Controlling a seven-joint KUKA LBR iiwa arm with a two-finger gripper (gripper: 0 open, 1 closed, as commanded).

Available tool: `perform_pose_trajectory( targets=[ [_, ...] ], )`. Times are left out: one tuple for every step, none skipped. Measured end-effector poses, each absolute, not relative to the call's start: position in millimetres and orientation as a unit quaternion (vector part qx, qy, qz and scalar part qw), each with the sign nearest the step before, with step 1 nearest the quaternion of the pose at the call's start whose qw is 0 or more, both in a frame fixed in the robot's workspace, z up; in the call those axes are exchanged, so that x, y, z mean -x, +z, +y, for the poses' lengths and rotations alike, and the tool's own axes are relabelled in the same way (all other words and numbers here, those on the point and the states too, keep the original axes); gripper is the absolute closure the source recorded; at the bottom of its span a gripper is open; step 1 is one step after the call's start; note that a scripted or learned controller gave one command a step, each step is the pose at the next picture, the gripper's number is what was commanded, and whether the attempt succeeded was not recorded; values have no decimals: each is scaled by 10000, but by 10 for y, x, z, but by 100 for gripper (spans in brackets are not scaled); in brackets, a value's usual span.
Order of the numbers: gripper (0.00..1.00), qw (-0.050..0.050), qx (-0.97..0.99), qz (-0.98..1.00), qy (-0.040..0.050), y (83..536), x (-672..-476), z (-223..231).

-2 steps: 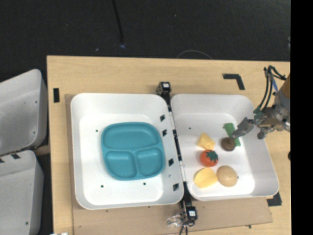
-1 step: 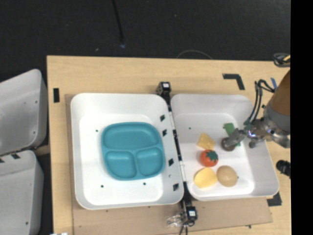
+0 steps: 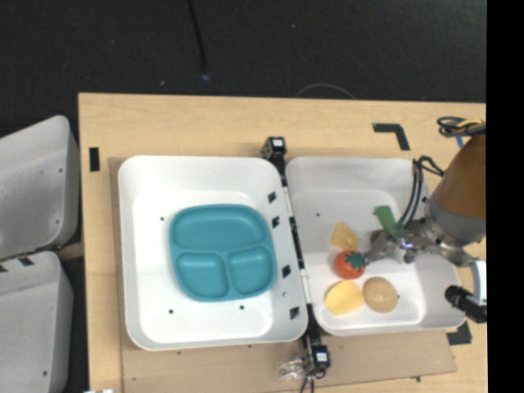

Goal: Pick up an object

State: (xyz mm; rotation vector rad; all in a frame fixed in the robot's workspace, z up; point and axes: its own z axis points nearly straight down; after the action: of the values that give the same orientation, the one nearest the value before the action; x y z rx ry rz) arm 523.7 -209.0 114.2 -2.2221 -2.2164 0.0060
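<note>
The right bin (image 3: 352,174) holds several small objects. A pale yellow chunk (image 3: 345,237) lies near its middle, with a red tomato-like piece (image 3: 350,264) just below it. A yellow lemon-like piece (image 3: 344,298) and a tan round piece (image 3: 381,294) sit side by side at the front. A green piece (image 3: 385,217) lies by the arm. My gripper (image 3: 382,245) reaches in from the right, low in this bin, just right of the red piece and beneath the green piece. Nothing can be made out in its grasp.
The left bin (image 3: 139,219) holds a teal three-compartment plate (image 3: 221,250). The arm's orange band (image 3: 467,178) and grey wrist cover the right bin's right side. Black clips line the divider (image 3: 288,219) between the bins. Cables lie at the bench's far right.
</note>
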Motion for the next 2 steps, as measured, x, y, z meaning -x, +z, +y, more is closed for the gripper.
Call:
perform_pose_trajectory(
  targets=[
    [100,-20,7099,-7043,-13,1289,-5261,-2095],
    [100,-24,7100,-7042,-10,1750,-5202,-2138]
  ],
)
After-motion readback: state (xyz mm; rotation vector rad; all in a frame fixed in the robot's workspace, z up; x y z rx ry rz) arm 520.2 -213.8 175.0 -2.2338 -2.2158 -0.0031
